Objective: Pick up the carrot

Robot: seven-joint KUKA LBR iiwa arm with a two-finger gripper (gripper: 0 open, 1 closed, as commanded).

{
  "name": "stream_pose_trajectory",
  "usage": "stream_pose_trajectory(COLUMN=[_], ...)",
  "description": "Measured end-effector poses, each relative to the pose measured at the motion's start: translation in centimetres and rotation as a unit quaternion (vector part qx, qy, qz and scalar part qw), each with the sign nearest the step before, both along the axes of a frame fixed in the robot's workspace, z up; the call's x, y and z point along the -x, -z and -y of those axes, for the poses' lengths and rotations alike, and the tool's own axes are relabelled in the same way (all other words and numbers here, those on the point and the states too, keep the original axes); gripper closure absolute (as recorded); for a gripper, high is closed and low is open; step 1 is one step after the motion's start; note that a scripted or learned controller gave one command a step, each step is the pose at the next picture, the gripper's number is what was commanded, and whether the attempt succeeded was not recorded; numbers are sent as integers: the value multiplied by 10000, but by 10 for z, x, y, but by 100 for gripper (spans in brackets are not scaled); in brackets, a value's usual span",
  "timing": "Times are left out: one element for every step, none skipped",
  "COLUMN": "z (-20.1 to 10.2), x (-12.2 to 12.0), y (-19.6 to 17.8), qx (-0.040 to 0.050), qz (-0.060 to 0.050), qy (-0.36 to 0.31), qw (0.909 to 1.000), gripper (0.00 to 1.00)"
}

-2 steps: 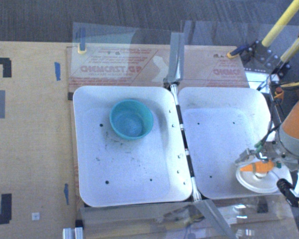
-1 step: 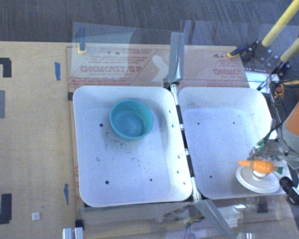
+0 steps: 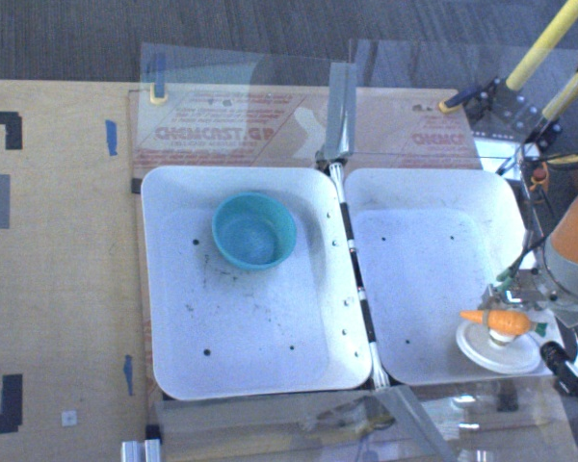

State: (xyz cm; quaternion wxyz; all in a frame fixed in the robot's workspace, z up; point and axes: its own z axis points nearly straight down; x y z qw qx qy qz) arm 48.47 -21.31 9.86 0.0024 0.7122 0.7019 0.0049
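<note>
Orange carrot (image 3: 501, 321) lying crosswise, tip pointing left, on white plate (image 3: 496, 349)

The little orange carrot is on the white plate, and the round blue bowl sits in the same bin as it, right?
Not quite. The camera view shows the round blue bowl in the left white bin; the little orange carrot is on the white plate in the right white bin.
</note>
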Motion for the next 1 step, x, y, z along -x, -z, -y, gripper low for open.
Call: stream_pose_trajectory(z=[-25], x=[2], y=[9], qx=[31], qz=[8], qy=[972], qw=[9953], gripper=[0])
